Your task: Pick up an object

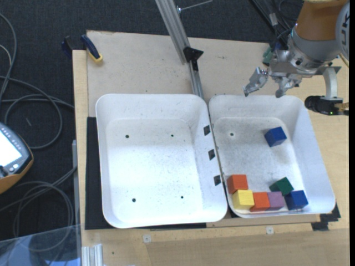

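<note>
The pale wooden surface (138, 65) is being occupied by two shallow white plastic bins set side by side, their inner rims touching. Nothing is being held in the left white bin (111, 148), whose floor is speckled with dark marks. The right white bin (313, 148) is carrying all the blocks.

The grey arm with the orange band (321, 15) is being held above the far right corner of the surface, just beyond the back rim of the right bin. Its two-finger gripper (269, 87) is hanging over bare wood; the fingers (254, 85) are being kept spread wide, with nothing between them.

A blue cube (275, 136) is lying alone in the right bin's upper middle, well apart from the rest. Along the near wall a cluster is being formed: an orange-red cube (238, 183) above a yellow cube (242, 198), then an orange block (260, 201) and a purple block (276, 200) touching in a row, a dark green block (282, 185) behind them, and a dark blue cube (298, 199) at the right end.

A small blue-and-yellow tool (91, 47) is lying at the far left corner of the surface.
</note>
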Controlling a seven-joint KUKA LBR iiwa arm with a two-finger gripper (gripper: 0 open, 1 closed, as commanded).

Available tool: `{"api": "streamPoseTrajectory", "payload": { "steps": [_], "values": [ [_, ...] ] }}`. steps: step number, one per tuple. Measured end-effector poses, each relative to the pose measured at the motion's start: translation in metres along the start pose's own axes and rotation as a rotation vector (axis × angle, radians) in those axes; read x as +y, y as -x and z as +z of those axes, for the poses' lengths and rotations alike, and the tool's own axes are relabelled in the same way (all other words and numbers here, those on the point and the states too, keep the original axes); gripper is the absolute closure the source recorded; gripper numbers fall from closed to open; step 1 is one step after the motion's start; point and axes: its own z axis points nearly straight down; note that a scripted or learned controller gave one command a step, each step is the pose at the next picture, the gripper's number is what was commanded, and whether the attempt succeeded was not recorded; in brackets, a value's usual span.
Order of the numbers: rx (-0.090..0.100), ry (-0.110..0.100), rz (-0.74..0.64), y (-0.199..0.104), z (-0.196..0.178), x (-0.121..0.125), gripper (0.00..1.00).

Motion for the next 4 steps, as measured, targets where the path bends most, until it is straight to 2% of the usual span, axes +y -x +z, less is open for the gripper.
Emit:
{"api": "streamPoseTrajectory", "payload": {
  "steps": [1, 2, 3, 4],
  "values": [
    [0.000, -0.008, 0.005, 0.042, 0.093, -0.009, 0.00],
    [-0.004, 0.008, 0.000, 0.094, 0.155, -0.037, 0.00],
    [0.002, -0.004, 0.000, 0.054, 0.168, -0.080, 0.00],
    [0.000, 0.001, 0.002, 0.056, 0.168, -0.078, 0.00]
  ]
}}
